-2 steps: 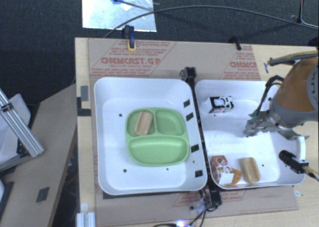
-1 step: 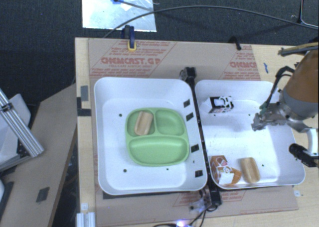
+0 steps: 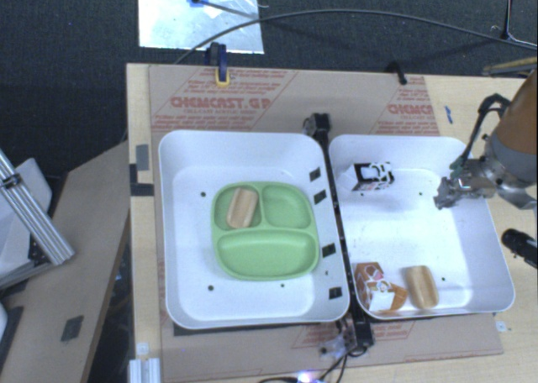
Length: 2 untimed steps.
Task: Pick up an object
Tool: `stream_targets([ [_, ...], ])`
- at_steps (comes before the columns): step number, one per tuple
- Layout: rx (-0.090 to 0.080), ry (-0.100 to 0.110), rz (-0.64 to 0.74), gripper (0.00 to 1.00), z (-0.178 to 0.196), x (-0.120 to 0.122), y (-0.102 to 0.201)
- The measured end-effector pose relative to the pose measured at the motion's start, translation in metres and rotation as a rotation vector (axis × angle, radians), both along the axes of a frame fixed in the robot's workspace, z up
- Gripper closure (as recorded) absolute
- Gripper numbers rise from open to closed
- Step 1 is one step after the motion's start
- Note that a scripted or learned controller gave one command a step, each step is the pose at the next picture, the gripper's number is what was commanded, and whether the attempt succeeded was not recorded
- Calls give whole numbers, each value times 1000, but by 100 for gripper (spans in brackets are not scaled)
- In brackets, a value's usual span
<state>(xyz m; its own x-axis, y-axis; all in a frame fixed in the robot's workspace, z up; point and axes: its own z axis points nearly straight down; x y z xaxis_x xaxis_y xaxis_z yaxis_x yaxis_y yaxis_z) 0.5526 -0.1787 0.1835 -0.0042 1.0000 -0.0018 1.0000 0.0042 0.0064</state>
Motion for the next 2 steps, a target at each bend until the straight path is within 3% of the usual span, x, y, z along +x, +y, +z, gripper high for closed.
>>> stream_targets([
  [2, 0, 0, 2, 100, 87, -3, -1],
])
